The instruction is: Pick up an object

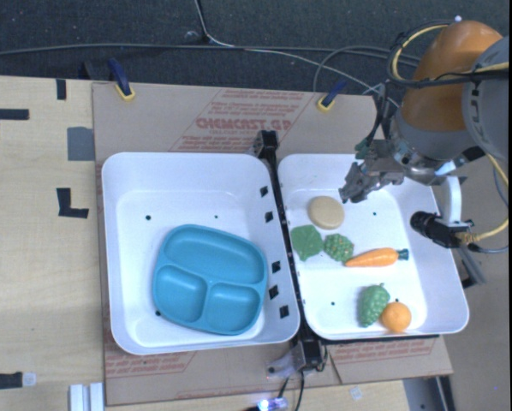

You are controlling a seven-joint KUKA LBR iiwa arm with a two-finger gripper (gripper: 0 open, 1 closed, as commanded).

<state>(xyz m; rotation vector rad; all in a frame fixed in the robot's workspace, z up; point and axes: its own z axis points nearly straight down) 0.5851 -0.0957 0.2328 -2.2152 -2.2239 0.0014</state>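
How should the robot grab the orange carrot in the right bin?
Probably across the thick middle of the carrot, coming straight down from above. It lies flat and roughly sideways, with free floor above and below it, so fingers can straddle it. The green piece crowds its left tip; the gripper hovers farther up.

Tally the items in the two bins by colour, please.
Green: 3, leafy piece, floret, lumpy piece
Orange: 2, carrot, round fruit
Beige: 1, round piece
Blue: 1, divided plate
Total: 7
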